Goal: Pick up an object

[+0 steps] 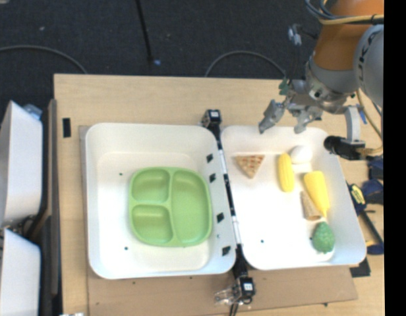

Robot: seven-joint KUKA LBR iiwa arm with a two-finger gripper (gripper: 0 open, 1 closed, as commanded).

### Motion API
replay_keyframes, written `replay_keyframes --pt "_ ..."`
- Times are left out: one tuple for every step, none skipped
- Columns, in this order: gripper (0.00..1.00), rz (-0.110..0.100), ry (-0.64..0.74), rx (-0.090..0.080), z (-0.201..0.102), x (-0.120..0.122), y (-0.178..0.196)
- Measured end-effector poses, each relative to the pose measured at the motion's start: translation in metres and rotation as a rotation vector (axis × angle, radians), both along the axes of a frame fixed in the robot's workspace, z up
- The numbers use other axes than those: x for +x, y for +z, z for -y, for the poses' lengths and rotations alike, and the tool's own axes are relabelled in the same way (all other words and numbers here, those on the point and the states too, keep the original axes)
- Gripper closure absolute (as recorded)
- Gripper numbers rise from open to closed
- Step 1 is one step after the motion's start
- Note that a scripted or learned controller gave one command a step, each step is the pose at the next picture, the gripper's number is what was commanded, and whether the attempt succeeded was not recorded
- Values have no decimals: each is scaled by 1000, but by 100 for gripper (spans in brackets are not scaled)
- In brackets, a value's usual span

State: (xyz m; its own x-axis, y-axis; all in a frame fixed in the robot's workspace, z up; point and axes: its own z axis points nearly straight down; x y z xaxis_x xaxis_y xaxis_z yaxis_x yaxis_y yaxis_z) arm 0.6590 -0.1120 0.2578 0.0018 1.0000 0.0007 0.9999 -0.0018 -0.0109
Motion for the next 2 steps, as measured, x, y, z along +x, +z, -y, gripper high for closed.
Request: replay_keyframes --pt "0 13 2 -1 0 2 8" --pt "0 8 5 -2 -6 8 -48"
